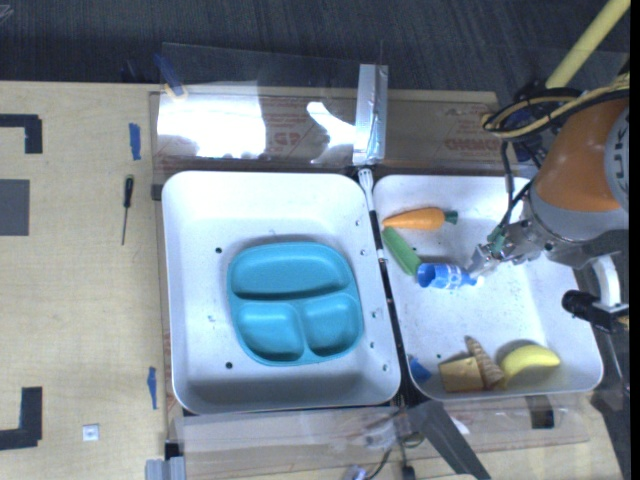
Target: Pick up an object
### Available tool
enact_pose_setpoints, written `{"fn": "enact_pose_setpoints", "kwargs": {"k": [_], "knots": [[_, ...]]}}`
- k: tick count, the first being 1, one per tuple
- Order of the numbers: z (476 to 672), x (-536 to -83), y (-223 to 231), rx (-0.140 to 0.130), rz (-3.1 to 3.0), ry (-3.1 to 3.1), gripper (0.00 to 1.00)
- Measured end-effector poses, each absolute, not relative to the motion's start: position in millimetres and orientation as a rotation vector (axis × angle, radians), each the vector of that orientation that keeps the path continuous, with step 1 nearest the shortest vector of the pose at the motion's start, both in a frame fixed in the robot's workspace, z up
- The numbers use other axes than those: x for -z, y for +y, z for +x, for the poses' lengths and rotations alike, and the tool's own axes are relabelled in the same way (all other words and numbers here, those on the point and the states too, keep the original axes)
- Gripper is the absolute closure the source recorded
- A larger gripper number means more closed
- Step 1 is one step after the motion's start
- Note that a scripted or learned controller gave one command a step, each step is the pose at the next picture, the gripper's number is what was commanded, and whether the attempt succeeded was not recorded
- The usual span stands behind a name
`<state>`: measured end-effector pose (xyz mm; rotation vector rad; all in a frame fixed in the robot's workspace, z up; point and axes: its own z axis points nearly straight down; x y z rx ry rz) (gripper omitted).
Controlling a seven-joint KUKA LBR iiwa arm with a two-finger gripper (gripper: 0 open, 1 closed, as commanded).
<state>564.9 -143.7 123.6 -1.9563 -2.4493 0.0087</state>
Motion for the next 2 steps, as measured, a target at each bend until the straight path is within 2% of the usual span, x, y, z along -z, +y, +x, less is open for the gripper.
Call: {"fn": "enact_pose_setpoints", "kwargs": {"k": [1,2], "knots": [[568.2,-129.2,-143.4,0.001,-1.96,-2.458,0.0],[593.1,-122.8,-98.0,0.008,-1.799,-2.587,0.0]]}}
